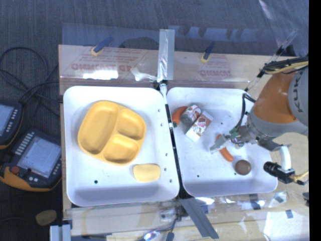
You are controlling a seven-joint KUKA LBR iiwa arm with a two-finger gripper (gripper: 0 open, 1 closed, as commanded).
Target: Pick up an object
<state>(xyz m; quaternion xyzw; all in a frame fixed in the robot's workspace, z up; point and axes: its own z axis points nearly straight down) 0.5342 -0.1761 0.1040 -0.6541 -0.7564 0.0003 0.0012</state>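
- Nearest the lower edge of the view, we note the front rim of the right bin [230, 191] and, in the left bin [70, 185], a small pale yellow piece [146, 172].
- Just behind the right bin's front rim we locate a small brown round object [243, 167], lying free on the bin floor.
- Beside it, toward the bin's middle, lies a small orange carrot-like piece [227, 154]. We judge this the likeliest pick target, since it sits just below the gripper [220, 143].
- The gripper hangs low over the right bin, reaching in from the right. We cannot tell how its jaws stand; the tip is too small and blurred, and no object shows between them.
- Further back we see a red-and-white packet [199, 124], a small can [190, 114] touching it, and an orange piece [177, 115] by the dividing wall.
- In the left bin, a yellow divided tray [111, 131] rests well apart from the work area.
- Risk: the carrot-like piece is thin and lies flat, so the tip may close above it or push it aside.
- Risk: the brown object looks round and is near; a glancing contact could set it rolling.
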